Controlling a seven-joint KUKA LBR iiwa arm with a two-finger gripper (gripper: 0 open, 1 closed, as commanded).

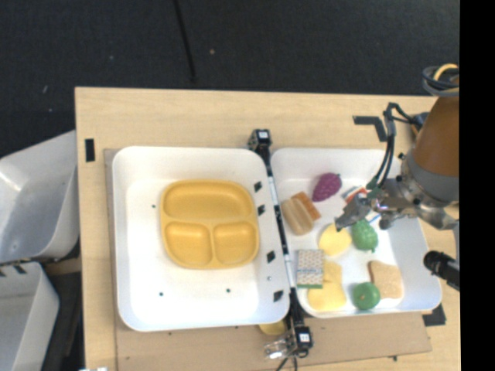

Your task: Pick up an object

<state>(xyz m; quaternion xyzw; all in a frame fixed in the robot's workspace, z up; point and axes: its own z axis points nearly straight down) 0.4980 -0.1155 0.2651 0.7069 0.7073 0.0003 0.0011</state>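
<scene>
From my console, no pick looks done yet: the two-finger gripper (357, 209) hangs low in the right white bin (414, 280), just above the round green toy fruit (365, 236) beside the pale yellow disc (335, 242). I see nothing held. Whether it is spread or closed I cannot tell; cables and blur muddle it.
</scene>
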